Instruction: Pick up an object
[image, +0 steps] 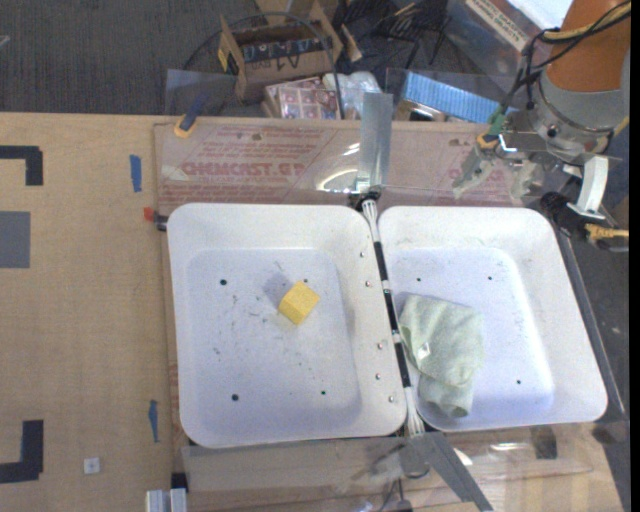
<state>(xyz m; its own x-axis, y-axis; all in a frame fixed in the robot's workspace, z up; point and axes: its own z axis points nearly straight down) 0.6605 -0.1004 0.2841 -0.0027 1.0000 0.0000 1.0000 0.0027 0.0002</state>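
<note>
While the end effector (497, 165) hangs beyond the far rim of the right bin (500, 225), holding nothing, with its opening impossible to judge, two candidates lie below. The yellow block (298, 303) sits mid left bin (200, 240); it looks light and stiff, best pinched across flat sides. The pale green cloth (445, 352), crumpled against the right bin's near-left wall, looks soft; grab a raised fold.

The block (298, 302) is yellow and the cloth (445, 352) is pale green. Both bins (200, 240) are white, the bench (70, 300) light brown.
</note>
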